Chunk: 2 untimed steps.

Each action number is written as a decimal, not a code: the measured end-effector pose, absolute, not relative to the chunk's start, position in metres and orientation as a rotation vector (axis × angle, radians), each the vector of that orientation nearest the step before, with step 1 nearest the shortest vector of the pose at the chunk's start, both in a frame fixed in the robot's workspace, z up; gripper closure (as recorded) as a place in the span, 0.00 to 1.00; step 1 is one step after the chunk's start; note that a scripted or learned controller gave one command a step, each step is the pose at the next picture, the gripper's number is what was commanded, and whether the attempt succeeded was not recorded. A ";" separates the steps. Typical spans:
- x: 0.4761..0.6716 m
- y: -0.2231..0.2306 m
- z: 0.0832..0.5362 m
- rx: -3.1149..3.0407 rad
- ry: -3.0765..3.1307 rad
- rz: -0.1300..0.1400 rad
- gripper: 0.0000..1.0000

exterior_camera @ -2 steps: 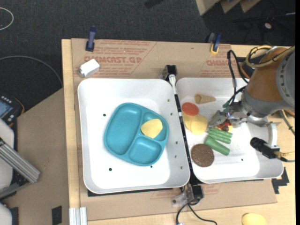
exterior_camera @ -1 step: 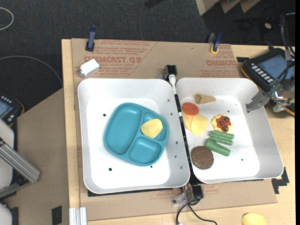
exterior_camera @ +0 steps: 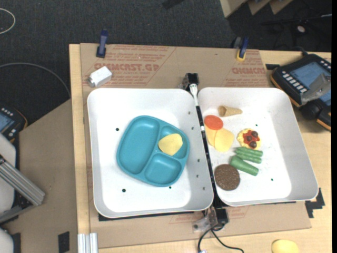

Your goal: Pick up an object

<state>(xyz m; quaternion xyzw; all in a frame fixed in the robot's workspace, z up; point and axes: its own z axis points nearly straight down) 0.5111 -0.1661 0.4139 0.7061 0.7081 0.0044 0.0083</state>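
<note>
The right bin [exterior_camera: 284, 141] holds several toy foods: a cone-shaped piece [exterior_camera: 229, 110] at the top, a red-orange slice [exterior_camera: 213, 122], a yellow piece [exterior_camera: 221, 139], a small pizza-like round [exterior_camera: 248, 138], two green pods [exterior_camera: 246, 160] and a brown round cookie [exterior_camera: 227, 176]. In the left bin [exterior_camera: 105, 141] lies a teal divided plate [exterior_camera: 142, 152] with a yellow chip-like piece [exterior_camera: 171, 144] in its upper right compartment.
A black divider strip [exterior_camera: 200, 128] runs between the bins. A white block [exterior_camera: 100, 76] lies on the cardboard behind the left bin. Blue clamps [exterior_camera: 102, 42] sit at the cardboard's back edge. A handheld pendant [exterior_camera: 305, 80] rests to the right.
</note>
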 end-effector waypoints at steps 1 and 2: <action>0.511 -0.166 0.416 2.214 2.218 0.003 1.00; 0.501 -0.199 0.355 2.227 2.220 -0.004 1.00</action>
